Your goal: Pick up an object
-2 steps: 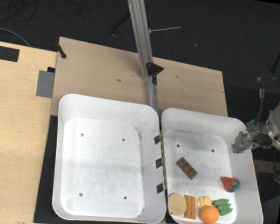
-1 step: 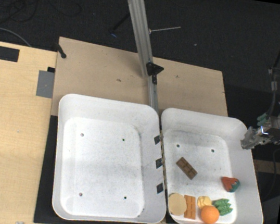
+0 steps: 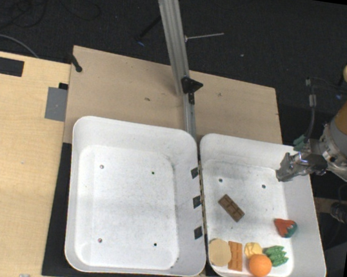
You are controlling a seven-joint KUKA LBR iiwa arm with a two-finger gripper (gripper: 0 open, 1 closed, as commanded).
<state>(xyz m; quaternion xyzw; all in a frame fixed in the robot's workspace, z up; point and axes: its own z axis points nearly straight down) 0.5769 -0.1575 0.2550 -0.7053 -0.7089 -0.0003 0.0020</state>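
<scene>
Tool [image 3: 288, 167] tips indistinct, arm cropped

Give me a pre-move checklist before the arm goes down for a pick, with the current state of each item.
1. Objects present in the right bin: ok, they lie toward its near side.
2. Gripper over the right bin: ok, at its far right edge.
3. Gripper above a target: not ok, the brown block and red piece lie nearer the camera than it.
4. Brown block free of neighbours: ok, it lies alone.
5. Orange ball free of neighbours: not ok, crowded among other pieces.
6. Gripper carrying anything: cannot tell.
</scene>
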